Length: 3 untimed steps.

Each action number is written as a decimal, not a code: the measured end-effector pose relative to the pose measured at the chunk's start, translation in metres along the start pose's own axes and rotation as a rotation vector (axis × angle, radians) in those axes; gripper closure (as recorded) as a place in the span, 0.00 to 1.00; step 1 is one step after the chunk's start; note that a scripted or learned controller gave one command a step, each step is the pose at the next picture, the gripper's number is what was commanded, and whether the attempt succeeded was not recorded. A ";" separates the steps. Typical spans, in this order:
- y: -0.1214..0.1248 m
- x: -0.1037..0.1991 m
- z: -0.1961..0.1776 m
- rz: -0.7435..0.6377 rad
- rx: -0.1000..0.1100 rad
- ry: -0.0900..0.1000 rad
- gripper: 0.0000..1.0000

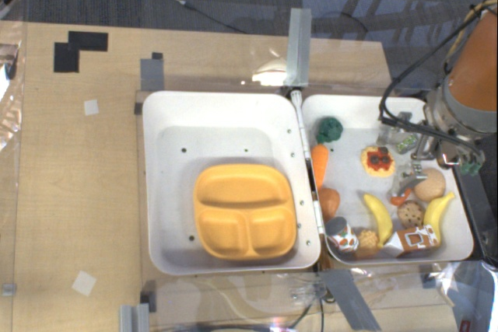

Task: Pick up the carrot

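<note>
Left bin (156, 167) holds a yellow divided tray (245, 210). The carrot (319, 164) lies at the right bin's (354, 109) left wall, below a green broccoli piece (330, 129) — untouched. My gripper (416, 167) hangs over that bin's right side, above the toy food; finger state I cannot tell. Pale wooden bench (70, 190) beneath.

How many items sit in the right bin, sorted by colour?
Yellow: 2, banana and banana
Orange: 1, carrot
Green: 1, broccoli
Brown or tan: 3, onion, potato, cookie
Mixed colours: 4, pizza, cupcake, muffin, carton
Total: 11
</note>
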<state>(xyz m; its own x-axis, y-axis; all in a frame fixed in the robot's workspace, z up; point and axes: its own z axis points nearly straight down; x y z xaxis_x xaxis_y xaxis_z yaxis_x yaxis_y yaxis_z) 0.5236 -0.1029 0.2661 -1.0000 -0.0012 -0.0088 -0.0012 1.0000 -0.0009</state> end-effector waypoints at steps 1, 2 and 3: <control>0.067 -0.007 0.070 -0.132 -0.004 0.004 0.00; 0.019 0.018 0.144 -0.286 -0.001 0.004 0.00; -0.020 -0.013 0.177 -0.052 -0.001 -0.005 0.00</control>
<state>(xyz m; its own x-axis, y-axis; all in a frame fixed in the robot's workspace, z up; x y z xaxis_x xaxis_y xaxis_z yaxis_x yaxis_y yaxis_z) 0.5380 -0.1233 0.0897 -0.9985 -0.0535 -0.0136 -0.0535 0.9986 -0.0005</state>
